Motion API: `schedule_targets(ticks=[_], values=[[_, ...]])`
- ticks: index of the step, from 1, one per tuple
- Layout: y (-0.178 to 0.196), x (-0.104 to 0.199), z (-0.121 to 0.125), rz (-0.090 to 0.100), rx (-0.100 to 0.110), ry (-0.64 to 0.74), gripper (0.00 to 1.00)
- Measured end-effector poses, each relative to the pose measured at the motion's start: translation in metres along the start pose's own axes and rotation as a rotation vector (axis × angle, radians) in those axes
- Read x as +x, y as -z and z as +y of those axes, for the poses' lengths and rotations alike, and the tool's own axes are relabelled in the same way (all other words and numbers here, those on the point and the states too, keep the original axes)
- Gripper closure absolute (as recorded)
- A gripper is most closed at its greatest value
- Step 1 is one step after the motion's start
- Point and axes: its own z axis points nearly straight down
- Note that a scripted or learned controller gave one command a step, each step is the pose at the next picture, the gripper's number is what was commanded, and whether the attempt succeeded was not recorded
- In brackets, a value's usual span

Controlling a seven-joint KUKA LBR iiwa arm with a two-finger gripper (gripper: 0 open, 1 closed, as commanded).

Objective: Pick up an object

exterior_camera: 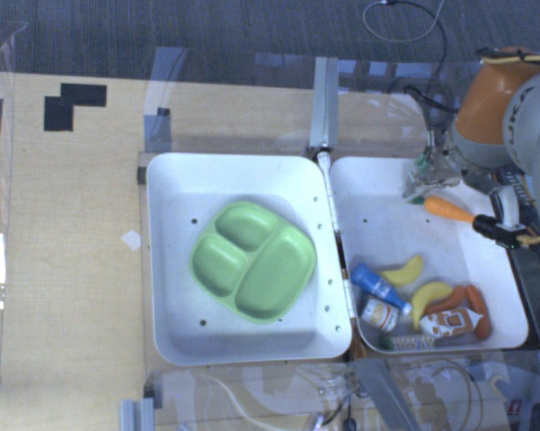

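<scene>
So the closest grab looks like the carrot (448, 209), lying flat on the right bin (377, 241) floor near its top edge, long axis running roughly 10 to 4 o'clock. The gripper (429, 180) sits just off the carrot's leafy end, at about 10 o'clock from it, low over the bin's top rim. Can't tell how wide it's spread, and nothing's visibly in it. The floor around the carrot is bare white plastic, so decent room there. The rest is piled at 6 o'clock: blue bottle (376, 285), two bananas (417, 285), can (378, 313), ketchup bottle (455, 320). The green divided plate (253, 260) sits alone in the left bin (175, 241).
</scene>
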Motion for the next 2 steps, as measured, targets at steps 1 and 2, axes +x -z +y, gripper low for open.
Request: schedule_targets(ticks=[1, 2], values=[[-0.014, -0.035, -0.014, 0.004, 0.008, 0.019, 1.00], [0.126, -0.014, 0.006, 0.002, 0.007, -0.022, 1.00]])
